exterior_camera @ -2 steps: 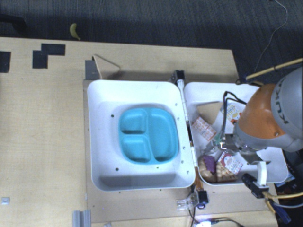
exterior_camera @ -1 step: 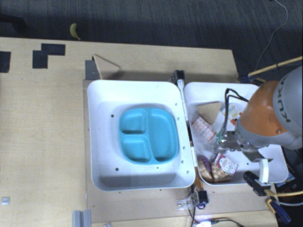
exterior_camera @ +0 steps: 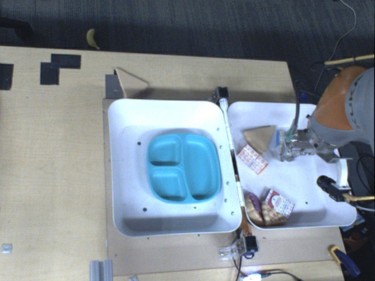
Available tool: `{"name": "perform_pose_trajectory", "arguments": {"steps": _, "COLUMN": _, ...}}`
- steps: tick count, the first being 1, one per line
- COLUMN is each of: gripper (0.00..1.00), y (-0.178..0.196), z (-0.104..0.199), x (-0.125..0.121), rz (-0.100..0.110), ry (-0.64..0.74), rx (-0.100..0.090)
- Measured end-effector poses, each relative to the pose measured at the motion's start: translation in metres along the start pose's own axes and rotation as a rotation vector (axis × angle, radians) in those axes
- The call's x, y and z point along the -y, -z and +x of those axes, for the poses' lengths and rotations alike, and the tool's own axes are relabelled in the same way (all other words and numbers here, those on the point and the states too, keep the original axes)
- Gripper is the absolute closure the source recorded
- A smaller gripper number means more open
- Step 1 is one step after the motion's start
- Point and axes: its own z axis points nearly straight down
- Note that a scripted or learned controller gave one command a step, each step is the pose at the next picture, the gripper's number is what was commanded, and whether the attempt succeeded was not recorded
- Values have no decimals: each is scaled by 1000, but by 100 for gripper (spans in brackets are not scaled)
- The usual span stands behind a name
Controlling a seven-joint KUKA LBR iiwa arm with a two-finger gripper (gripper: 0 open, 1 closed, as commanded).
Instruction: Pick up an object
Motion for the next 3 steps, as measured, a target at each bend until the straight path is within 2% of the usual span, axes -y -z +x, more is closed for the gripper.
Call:
{"name": "perform_pose_trajectory", "arguments": {"steps": 1, "gripper": 100, "y": 43, "z": 49, "x": -86, "rz": 3, "ry": 4, "rx": -4}}
{"name": "perform_pose_trajectory", "arguments": {"steps": 2, "gripper": 0, "y": 42, "z": 48, "x": -85, "rz": 7, "ry": 3, "rx": -3}}
{"name": "perform_pose_trajectory", "arguments": {"steps": 3, "gripper": 0, "y": -1, "z": 62, "x": -29, "rz": 6, "ry": 0, "rx": -3}}
